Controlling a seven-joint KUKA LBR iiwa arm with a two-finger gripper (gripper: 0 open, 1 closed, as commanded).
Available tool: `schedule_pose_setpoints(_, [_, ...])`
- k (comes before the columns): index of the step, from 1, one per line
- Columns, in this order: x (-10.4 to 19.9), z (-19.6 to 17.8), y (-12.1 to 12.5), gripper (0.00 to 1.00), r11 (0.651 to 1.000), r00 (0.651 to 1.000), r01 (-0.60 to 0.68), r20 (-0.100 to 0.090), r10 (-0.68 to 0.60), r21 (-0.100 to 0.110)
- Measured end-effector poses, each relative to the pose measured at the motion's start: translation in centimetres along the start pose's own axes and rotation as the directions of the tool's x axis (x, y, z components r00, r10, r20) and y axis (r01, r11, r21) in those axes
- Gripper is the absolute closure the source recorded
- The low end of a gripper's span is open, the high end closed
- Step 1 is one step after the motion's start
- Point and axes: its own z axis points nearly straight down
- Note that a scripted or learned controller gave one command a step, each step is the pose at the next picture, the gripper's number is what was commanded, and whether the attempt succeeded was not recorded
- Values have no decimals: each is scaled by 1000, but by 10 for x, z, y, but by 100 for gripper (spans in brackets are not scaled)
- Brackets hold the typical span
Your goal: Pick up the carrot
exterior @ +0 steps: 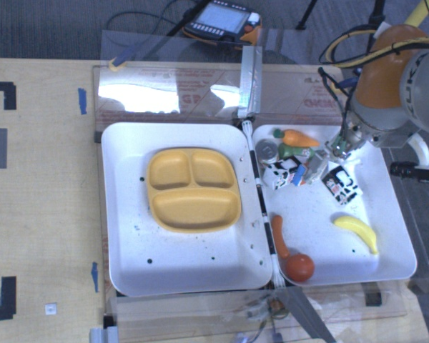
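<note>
Carrot at far edge of right bin, lying flat, gripper just beside it on the near right, finger state too blurred to tell, apparently not on carrot

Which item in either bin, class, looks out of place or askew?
Nothing is spilled or visibly damaged. The yellow divided plate sits flat in the left bin. In the right bin, the red ladle lies jammed against the near-left wall, and the carrot is crowded among small toys by the far wall.
</note>
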Motion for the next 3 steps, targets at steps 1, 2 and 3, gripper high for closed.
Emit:
schedule_pose_setpoints(1, [-22, 25, 0, 0, 953, 953, 303, 33, -302, -17])
schedule_pose_setpoints(2, [-23, 12, 1, 100, 953, 952, 303, 41, -302, -18])
schedule_pose_setpoints(3, [30, -65, 29, 100, 976, 977, 209, 52, -206, -55])
